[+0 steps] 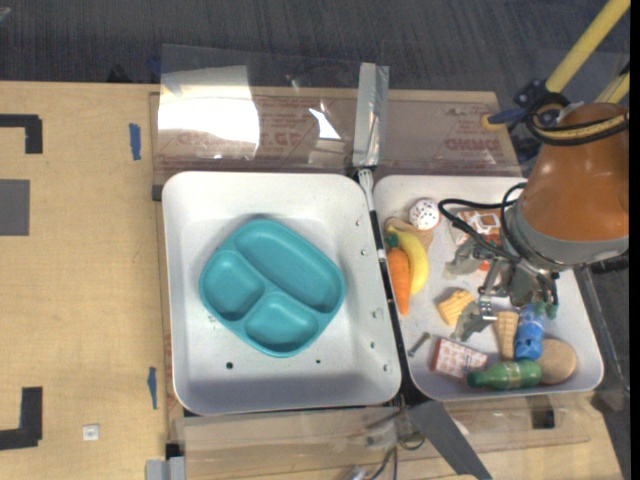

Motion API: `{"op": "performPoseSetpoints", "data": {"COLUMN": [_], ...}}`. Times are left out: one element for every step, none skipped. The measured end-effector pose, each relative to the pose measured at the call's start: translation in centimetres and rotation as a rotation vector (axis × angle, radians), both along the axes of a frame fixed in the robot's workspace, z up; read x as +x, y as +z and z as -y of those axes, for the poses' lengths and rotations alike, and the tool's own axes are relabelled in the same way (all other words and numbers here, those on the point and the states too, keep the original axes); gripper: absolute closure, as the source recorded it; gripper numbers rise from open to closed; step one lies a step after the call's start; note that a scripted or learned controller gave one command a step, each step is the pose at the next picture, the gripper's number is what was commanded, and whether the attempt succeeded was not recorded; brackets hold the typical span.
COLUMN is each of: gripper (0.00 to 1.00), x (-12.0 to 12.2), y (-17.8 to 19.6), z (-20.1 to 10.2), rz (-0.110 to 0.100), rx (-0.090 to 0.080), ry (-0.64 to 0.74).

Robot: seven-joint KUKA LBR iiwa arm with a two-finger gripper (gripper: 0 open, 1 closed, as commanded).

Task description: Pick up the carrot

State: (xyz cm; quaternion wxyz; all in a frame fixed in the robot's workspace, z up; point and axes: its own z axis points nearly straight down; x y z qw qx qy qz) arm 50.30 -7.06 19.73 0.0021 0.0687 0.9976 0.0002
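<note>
The carrot (400,276), orange and stubby, lies along the left wall of the right bin (590,368), touching a yellow banana (417,255) on its right. My gripper (473,287) hangs over the middle of that bin, about a carrot's length to the carrot's right. Its metal fingers (481,315) look spread and open, and I see nothing held between them. The arm's orange band (580,183) covers the bin's right side.
A yellow wedge (453,306), a red-and-white packet (458,356), a green vegetable (505,375), a cone (506,333), a blue toy (530,336) and a brown lump (560,360) crowd the right bin's front. A dotted white ball (425,213) sits at its back. A teal divided plate (272,283) lies in the left bin.
</note>
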Motion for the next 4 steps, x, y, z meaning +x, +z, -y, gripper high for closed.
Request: {"op": "performPoseSetpoints", "data": {"gripper": [0.0, 1.0, 1.0, 0.0], "x": [4.1, 4.2, 8.7, 8.6], "y": [-10.0, -9.1, -0.9, -1.1], "z": [2.5, 2.4, -0.1, 0.0], "rz": [0.004, 0.007, 0.008, 0.004], "rx": [-0.002, -0.001, 0.0, 0.0], "ry": [0.347, 0.348, 0.088, 0.087]}}
